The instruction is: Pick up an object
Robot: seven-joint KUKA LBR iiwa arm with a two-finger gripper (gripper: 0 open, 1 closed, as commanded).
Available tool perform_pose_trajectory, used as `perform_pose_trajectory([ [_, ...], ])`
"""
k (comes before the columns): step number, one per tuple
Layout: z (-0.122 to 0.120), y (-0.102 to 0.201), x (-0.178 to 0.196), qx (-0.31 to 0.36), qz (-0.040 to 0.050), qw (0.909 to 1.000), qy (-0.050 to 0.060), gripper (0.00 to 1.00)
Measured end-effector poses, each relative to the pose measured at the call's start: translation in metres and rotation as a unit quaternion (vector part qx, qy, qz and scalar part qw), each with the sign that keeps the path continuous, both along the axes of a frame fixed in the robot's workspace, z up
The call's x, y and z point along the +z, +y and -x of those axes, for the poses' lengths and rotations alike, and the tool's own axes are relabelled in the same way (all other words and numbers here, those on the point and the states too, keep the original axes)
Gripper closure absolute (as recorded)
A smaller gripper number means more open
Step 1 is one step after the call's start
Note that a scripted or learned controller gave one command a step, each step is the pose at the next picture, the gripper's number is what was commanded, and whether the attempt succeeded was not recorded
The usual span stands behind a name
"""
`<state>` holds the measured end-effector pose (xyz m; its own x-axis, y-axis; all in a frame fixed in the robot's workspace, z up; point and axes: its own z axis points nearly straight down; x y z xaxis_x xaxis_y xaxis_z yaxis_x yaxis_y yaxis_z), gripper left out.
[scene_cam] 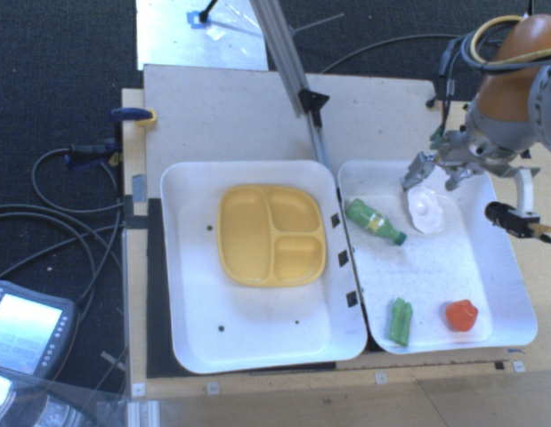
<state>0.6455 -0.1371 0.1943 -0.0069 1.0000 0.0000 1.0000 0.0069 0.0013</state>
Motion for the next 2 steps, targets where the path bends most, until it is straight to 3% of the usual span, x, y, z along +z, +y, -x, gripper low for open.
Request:
perform_pose_trajectory([
  [1,0.000,0.000,0.000,0.000,0.0003,1.0000,0.000,0.00],
  [2,-0.008,0.000,-0.045,0.001,0.0005,1.0000,0.001,0.00],
])
